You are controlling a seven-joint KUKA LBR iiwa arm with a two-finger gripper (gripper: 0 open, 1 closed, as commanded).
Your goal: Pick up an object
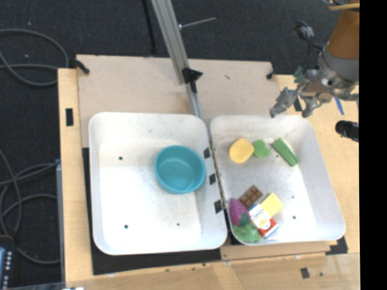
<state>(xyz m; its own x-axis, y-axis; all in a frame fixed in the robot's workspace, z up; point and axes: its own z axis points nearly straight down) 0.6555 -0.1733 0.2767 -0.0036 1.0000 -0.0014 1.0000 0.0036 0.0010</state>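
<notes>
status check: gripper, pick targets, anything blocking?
Gripper open, holding nothing, above right bin's far rim. Pick targets untouched in right bin: yellow piece, green block, pile at near edge. Nothing blocking descent.

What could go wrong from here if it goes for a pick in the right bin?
The gripper hangs above the right bin's far rim, so a straight drop may strike the rim. The yellow piece touches a green one; closing there may catch both. The pile in the near corner sits against the wall, leaving the fingers little room.
</notes>
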